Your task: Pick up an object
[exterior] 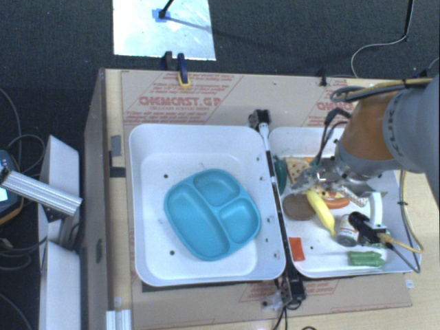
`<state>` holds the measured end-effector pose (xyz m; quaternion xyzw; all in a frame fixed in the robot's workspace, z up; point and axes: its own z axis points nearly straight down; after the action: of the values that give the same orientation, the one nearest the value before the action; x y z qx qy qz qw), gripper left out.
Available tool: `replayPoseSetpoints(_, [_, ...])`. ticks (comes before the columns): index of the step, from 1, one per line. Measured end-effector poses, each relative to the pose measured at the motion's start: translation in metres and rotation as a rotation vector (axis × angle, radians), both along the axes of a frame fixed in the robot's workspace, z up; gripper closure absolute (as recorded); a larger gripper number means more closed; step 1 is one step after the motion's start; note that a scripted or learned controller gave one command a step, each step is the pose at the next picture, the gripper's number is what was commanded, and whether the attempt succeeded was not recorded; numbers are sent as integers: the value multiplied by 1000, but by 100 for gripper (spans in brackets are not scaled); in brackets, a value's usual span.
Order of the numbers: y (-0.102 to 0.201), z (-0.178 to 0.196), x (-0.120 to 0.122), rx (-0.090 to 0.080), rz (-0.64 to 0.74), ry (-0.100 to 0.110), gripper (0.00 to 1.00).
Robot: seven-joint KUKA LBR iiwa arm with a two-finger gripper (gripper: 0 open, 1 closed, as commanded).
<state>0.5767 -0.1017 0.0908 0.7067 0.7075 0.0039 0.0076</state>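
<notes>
The blue divided plate (212,213) looks like smooth, slightly glossy plastic, as do the two white bins (148,253). The tabletop (206,98) is covered in matt brown printed paper. The banana (321,210) looks smooth and matt.

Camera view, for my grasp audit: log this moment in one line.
arm over right bin | tool low above banana | left bin: blue tray

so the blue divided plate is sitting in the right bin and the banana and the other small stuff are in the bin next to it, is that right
Not quite. In the camera view the blue divided plate sits in the left bin. The banana and the other small items are in the bin next to it, the right bin.
</notes>
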Motion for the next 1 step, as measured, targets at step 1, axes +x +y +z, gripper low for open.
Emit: replayPoseSetpoints(1, [1,10,1,0,2,-3,100])
